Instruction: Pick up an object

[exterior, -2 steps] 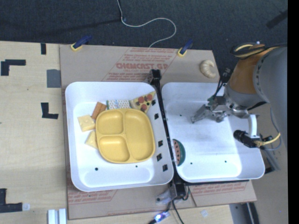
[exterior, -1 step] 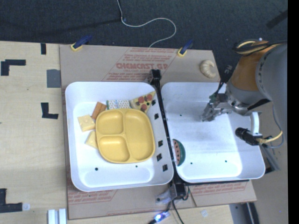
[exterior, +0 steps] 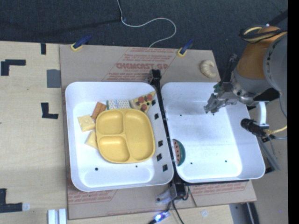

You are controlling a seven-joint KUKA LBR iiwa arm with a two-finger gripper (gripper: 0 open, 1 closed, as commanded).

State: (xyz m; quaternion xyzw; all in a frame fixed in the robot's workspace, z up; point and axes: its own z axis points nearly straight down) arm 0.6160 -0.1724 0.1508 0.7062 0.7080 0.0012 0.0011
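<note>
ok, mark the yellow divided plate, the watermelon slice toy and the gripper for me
yellow divided plate (exterior: 125, 135), camera view, centre ridge.
watermelon slice toy (exterior: 179, 152), camera view, its red face.
gripper (exterior: 212, 107), camera view, between fingertips.

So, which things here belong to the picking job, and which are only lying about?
Job: yellow divided plate, small food pieces beside it in the left bin, round slice in the right bin, gripper.

Lying about: beige lump, white cable, cardboard sheet.

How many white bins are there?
2. The left bin holds a yellow divided plate and small food pieces; the right bin sits beside it, under the gripper.
</note>
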